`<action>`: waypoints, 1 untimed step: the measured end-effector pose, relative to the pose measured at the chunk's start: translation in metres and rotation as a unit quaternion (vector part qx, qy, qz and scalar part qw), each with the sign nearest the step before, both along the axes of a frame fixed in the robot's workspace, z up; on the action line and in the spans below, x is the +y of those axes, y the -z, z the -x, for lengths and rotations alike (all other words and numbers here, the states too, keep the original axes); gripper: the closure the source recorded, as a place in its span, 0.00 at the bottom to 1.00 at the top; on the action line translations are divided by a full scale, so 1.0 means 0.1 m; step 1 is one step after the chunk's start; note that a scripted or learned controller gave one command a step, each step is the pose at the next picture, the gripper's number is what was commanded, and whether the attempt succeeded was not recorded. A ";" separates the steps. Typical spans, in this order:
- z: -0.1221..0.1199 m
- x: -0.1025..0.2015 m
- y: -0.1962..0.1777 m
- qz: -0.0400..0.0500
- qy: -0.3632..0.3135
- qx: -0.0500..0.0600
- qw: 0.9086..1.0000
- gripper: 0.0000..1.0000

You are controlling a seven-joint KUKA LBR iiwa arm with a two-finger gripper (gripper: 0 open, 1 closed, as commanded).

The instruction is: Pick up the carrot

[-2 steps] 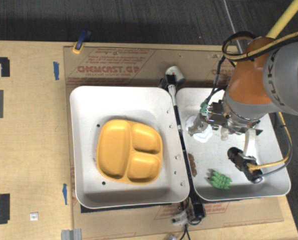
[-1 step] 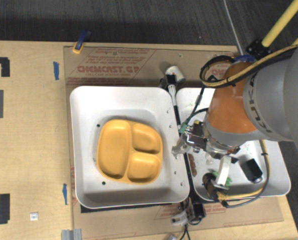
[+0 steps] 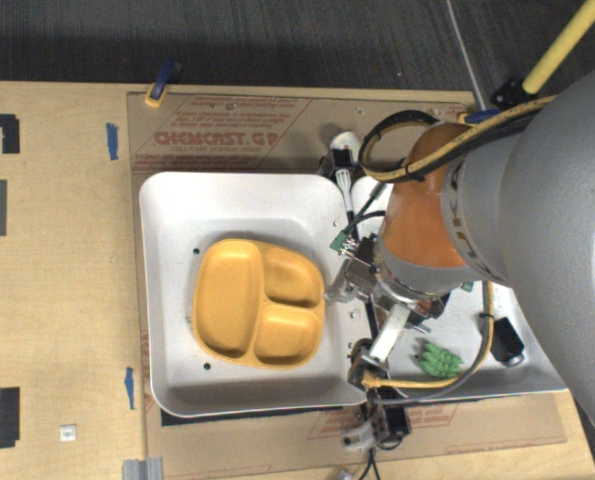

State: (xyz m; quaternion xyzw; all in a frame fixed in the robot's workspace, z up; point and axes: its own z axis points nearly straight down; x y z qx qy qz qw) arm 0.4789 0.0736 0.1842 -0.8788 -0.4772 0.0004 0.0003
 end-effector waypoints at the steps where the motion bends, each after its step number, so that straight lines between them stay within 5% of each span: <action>1: -0.11 0.27 0.56 -0.001 -0.087 -0.005 0.996 0.00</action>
